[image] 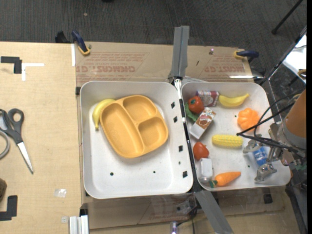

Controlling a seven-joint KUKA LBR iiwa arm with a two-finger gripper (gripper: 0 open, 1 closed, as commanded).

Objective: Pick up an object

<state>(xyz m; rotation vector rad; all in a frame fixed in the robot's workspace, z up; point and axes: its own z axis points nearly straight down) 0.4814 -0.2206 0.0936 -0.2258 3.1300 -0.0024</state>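
Bench: right bin crowded; gripper over its lower right corner, grip state unclear; arm cut off.

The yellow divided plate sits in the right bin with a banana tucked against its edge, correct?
Not quite. The camera view shows the yellow divided plate in the left bin, not the right one. The rest holds: a banana is tucked against its upper left edge.
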